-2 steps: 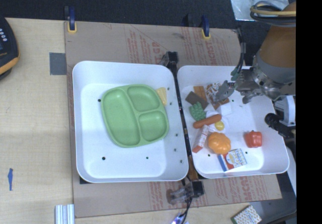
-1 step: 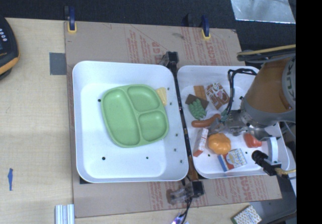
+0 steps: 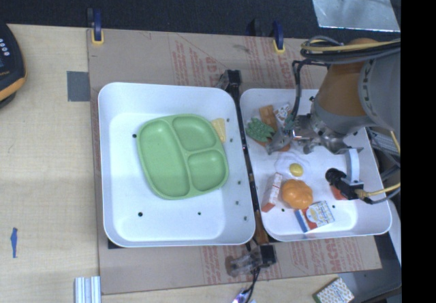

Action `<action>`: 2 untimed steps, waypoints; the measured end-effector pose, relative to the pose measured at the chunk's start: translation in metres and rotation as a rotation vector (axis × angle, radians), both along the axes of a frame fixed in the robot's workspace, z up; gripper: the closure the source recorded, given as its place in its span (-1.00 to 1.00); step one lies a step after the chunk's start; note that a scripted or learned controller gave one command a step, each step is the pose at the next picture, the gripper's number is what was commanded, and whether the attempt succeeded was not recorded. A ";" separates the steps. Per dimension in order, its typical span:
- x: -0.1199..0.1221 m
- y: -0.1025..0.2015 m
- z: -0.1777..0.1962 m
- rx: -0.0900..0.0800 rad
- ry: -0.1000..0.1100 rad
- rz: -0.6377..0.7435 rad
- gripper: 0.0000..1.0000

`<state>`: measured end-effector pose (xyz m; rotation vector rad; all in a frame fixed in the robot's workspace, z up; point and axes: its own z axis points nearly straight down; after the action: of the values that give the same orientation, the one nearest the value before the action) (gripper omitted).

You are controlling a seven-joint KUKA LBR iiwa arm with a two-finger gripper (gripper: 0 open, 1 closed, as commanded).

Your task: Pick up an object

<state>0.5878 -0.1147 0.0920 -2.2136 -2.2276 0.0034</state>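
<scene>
The left bin (image 3: 109, 158) holds a pale green divided plate (image 3: 182, 155), three compartments, lying flat near its middle. A small yellow piece (image 3: 218, 129) touches the plate's upper right edge. In the right bin (image 3: 381, 223), right of the plate, lie a dark green leafy toy (image 3: 259, 131), an orange-and-white tube (image 3: 273, 190), a small yellow ball (image 3: 296, 170) and a round orange fruit (image 3: 296, 194). The arm (image 3: 347, 87) reaches in from the right, bent down over this bin's upper part, its gripper (image 3: 294, 137) low beside the green toy. Whether the jaws are apart or together, I cannot tell.
</scene>
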 end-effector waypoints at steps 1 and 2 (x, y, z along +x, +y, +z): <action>0.036 0.019 0.000 0.000 0.000 -0.001 -1.00; 0.066 0.020 -0.001 0.003 0.016 -0.004 -1.00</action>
<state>0.6533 -0.0949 0.0912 -2.2078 -2.2139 0.0184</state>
